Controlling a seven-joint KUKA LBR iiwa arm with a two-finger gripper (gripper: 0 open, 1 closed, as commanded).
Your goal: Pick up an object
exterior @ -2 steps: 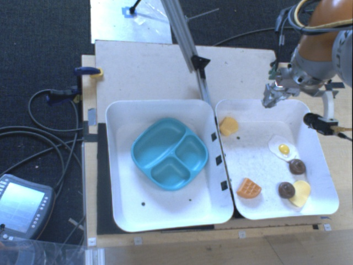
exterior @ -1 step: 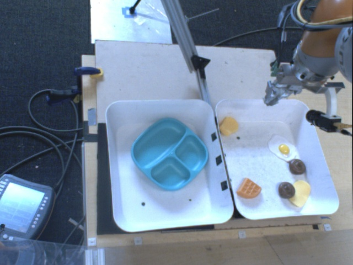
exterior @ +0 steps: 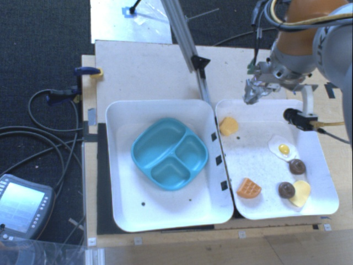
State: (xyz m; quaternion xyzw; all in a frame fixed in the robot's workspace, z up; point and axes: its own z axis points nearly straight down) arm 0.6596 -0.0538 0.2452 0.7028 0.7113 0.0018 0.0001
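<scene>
Two bins (exterior: 127, 214) sit on the worktop (exterior: 143, 70); the gripper (exterior: 252, 95) hangs over the right bin's far rim, its grasp unclear, toy foods (exterior: 229, 126) below.

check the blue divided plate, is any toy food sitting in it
No, the blue divided plate lies alone in the left bin, while the waffle and fried egg lie in the right bin.

1. We see a pale bench (exterior: 143, 70) bearing two shallow white bins side by side.
2. We see the left bin (exterior: 118, 197) and the right bin (exterior: 325, 197) touching along their inner rims.
3. We see a blue clamp (exterior: 88, 71) at the bench's left edge.
</scene>
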